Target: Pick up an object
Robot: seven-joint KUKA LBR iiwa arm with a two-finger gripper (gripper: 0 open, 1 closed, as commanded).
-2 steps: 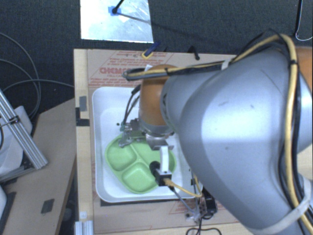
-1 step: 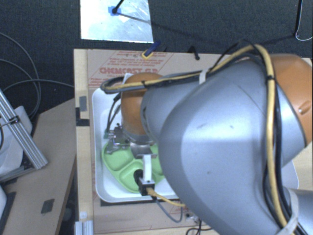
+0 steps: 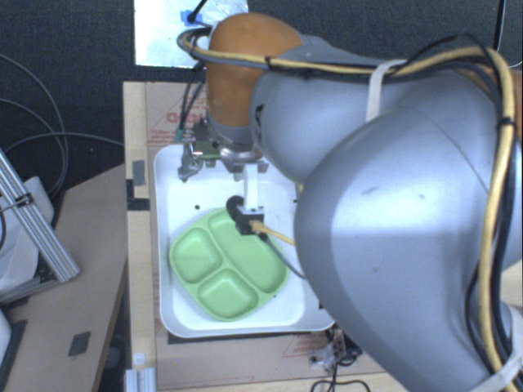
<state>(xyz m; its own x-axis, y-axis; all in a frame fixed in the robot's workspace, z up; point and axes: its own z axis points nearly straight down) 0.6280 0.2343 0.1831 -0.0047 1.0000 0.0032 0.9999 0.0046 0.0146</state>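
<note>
Dark backdrop behind, with loose cables (image 3: pixel 49 141) looping across it at left. Below that, pale wooden surface (image 3: pixel 139 251), running down the left side. Over most of the right, bulky grey arm (image 3: pixel 392 186), stretched in from that side and ending under an orange band (image 3: pixel 241 64). Beneath the wrist, shallow white bin (image 3: pixel 174 202), with bare floor at its far end. Inside it, toward the near end, green three-compartment tray (image 3: pixel 221 272): lying flat, turned at an angle to the bin walls, one corner close to the front rim. Only candidate for picking, by the look of it. Above the far part of the bin, gripper (image 3: pixel 219 163), hanging just past the tray's far edge and seemingly clear of it, with nothing seen in its grasp. Open or closed: cannot tell from this angle. Judged as the approach step, ahead of any grasp. Next, probably calls for shifting toward the tray's rim or a divider ridge, lining up across that thin wall, then descending. Little to pinch on the flat compartment floors, hence some risk of sliding off smooth plastic.
</note>
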